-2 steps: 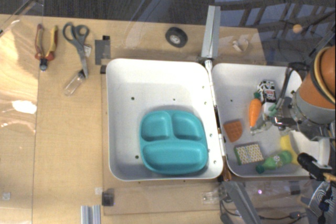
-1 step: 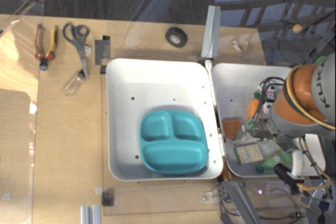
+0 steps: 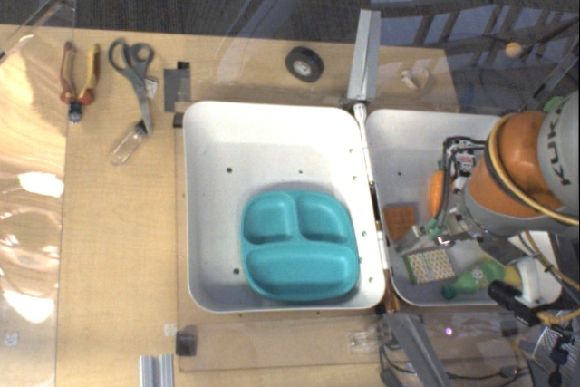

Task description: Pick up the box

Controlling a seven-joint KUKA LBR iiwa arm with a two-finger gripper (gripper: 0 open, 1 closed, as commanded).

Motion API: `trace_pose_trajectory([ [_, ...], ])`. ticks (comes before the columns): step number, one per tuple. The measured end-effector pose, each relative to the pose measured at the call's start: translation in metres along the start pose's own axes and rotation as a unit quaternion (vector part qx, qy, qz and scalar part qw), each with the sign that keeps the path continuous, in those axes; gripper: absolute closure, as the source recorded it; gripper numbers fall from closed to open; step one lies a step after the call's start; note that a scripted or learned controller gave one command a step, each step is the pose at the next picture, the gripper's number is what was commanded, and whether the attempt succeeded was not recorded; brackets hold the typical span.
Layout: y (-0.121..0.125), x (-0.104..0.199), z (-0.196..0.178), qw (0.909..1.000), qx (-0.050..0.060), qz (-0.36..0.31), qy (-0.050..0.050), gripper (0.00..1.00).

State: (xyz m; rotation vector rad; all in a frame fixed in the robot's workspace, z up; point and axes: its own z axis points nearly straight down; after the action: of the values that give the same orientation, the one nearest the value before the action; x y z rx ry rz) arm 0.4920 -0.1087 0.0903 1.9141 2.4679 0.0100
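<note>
A small brown box (image 3: 400,220) lies flat near the left wall of the right bin (image 3: 399,140). Just below it sits a small pale, speckled square packet (image 3: 430,266). The gripper (image 3: 437,236) hangs low under the grey arm with its orange band (image 3: 518,160), between the brown box and the speckled packet, a little right of the box. The arm's body hides much of the bin's right half.
An orange carrot-like piece (image 3: 436,191) stands beside the gripper. A green bottle (image 3: 468,279) and a white and yellow item (image 3: 535,278) lie at the right bin's front. The left bin (image 3: 217,149) holds a teal divided plate (image 3: 299,244). Scissors (image 3: 136,72), pliers (image 3: 77,77) and a tape roll (image 3: 304,63) rest on the bench.
</note>
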Motion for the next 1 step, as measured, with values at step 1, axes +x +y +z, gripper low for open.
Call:
trace_pose_trajectory([
  [1, 0.0011, 0.0155, -0.0159, 1.0000, 0.005, 0.006, 0.004, 0.00],
])
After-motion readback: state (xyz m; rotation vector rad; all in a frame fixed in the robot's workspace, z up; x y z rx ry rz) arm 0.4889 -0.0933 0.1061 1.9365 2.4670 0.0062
